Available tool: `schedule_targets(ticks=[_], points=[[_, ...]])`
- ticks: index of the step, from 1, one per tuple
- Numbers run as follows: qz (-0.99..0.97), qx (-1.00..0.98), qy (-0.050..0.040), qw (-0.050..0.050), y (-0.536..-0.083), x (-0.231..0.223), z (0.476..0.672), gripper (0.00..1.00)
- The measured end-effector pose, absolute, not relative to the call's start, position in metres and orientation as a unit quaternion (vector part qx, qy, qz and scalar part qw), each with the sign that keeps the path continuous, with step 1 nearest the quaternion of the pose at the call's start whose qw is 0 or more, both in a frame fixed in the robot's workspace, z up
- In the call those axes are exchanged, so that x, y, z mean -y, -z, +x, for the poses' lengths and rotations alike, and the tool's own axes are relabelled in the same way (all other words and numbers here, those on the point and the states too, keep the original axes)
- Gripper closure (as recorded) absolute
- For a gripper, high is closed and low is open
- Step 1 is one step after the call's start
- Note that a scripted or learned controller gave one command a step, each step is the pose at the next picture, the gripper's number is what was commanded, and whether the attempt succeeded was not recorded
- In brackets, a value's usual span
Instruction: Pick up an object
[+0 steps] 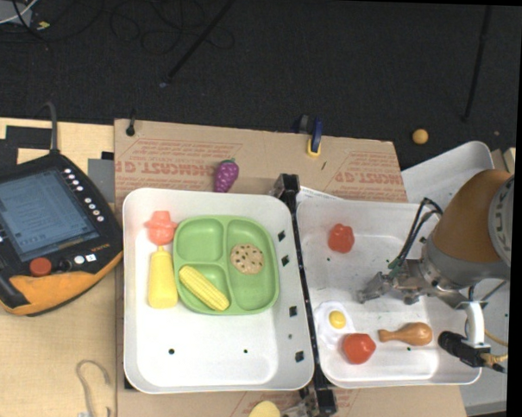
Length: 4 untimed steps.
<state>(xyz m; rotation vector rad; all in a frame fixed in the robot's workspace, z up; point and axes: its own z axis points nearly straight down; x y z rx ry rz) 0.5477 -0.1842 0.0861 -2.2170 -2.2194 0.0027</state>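
Gripper (370,292) low in the right bin (383,373); whether it is released or clenched I cannot tell.

Taking the gripper as landmark and reading leftward first: the fried egg (336,320) lies down-left, the red pepper (341,239) up-left, the tomato (357,347) below, the drumstick (407,334) just down-right. All look like light, hard, smooth plastic toys, likely slippery; the drumstick's narrow shaft seems the surest place to grip.
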Motion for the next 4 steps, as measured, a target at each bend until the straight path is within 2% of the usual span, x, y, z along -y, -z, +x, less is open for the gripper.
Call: schedule_targets(ticks=[1,2,3,4], points=[[-0.708,0.706,-0.0002,0.001,-0.098,0.186,0.548,1.0],[-0.707,0.707,0.0007,-0.001,-0.161,0.186,0.55,1.0],[-0.707,0.707,0.0006,-0.001,-0.209,0.181,0.543,1.0],[-0.707,0.707,0.0003,0.0,-0.229,0.182,0.544,1.0]])
